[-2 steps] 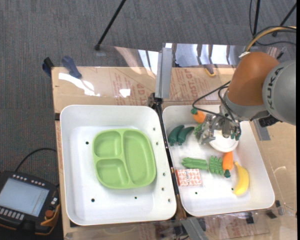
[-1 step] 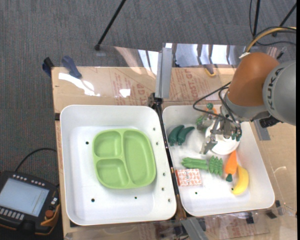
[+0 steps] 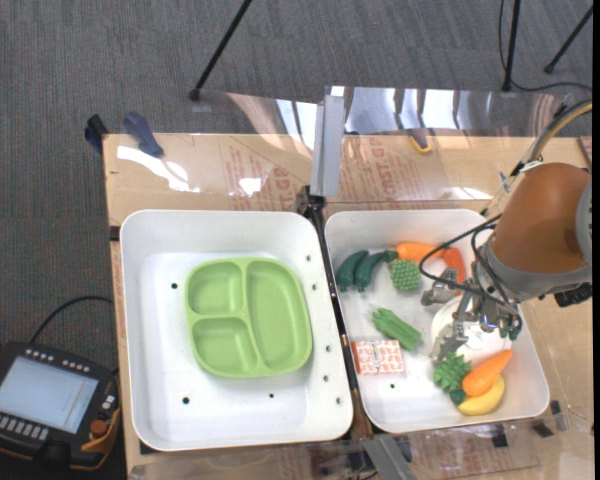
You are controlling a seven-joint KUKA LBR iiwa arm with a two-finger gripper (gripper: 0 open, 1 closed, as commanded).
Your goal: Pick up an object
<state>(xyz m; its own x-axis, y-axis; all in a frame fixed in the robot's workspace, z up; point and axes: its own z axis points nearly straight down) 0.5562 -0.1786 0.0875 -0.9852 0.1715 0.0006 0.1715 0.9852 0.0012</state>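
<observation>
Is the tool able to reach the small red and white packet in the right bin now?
Probably yes. The packet lies flat and uncovered, apart from the green bean beside it, and the tool is above the same bin.

The right white plastic bin (image 3: 380, 230) is crowded: toy vegetables and a small red-and-white packet (image 3: 378, 357) leave bare floor mainly along its far-left corner. In the left white bin (image 3: 145, 238), a green three-compartment plate (image 3: 248, 316) fills the middle, with open floor around it.
</observation>
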